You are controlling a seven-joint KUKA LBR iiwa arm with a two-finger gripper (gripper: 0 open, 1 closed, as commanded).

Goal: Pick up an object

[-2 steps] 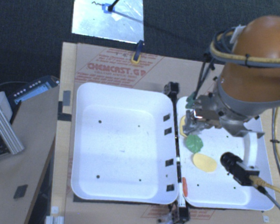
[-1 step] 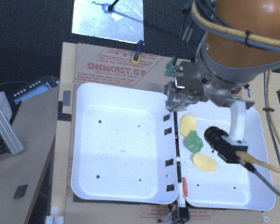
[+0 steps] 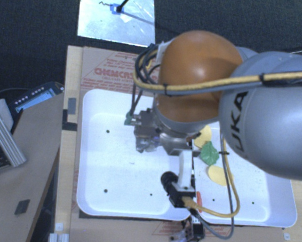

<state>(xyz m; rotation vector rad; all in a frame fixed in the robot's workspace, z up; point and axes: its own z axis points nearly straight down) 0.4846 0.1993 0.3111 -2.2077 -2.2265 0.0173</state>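
One green [image 3: 209, 153], two yellow objects [image 3: 217, 175]

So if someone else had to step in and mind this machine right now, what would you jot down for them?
Gripper: hidden beneath the arm's orange band and wrist, low over the middle of the white bins; I cannot tell whether it holds anything.
Things: a green piece and two yellow pieces, one above it and one below it, lie in the right bin beside the wrist. A small orange-red bit shows near the front rim.
Done: no pick can be confirmed.
Left: grasp one object and lift it clear of the bin.
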